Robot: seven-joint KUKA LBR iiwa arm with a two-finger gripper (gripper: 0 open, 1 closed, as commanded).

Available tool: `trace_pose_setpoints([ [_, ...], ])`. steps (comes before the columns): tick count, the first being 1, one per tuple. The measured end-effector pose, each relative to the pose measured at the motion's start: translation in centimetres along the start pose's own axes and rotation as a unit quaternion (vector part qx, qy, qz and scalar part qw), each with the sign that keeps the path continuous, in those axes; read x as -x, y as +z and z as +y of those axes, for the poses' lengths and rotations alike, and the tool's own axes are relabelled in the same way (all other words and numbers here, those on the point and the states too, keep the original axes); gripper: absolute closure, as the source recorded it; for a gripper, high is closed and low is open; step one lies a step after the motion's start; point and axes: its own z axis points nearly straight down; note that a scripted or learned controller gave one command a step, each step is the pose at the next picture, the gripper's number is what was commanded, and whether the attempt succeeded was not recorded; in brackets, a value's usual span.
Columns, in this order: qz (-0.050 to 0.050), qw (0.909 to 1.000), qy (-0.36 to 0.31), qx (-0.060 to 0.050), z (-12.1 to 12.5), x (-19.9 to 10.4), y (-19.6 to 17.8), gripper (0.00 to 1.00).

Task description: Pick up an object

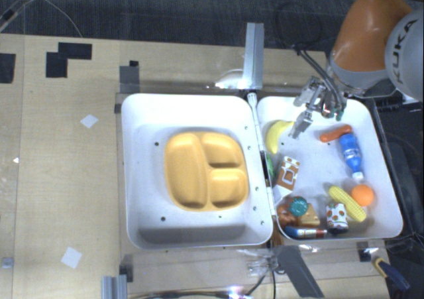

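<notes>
Overhead view of both bins. Note the gripper (306,117) hanging over the upper left part of the right bin (381,133), the arm entering from the right. You cannot tell from this angle whether the jaws are apart or together, and nothing shows between them.

The nearest candidate is the yellow banana-like piece (277,134), lying just beside the fingertips, toward the divider between the bins and slightly nearer the camera (its long axis appears to run roughly along that divider).

Other objects lie farther off: the orange carrot-like piece (334,134) to the other side of the tips, the blue bottle (350,152) below it, and the patterned box (288,174) toward the near wall. The left bin (136,158) holds a yellow divided tray (204,169).
</notes>
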Motion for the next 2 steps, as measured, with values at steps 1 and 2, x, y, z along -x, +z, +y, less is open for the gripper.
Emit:
trace_pose_setpoints([
  [1, 0.005, 0.9999, 0.015, -0.002, -4.9, 1.5, 3.7, 0.0],
  [2, 0.004, 0.9975, -0.071, -0.002, -8.4, 1.8, 4.7, 0.0],
])
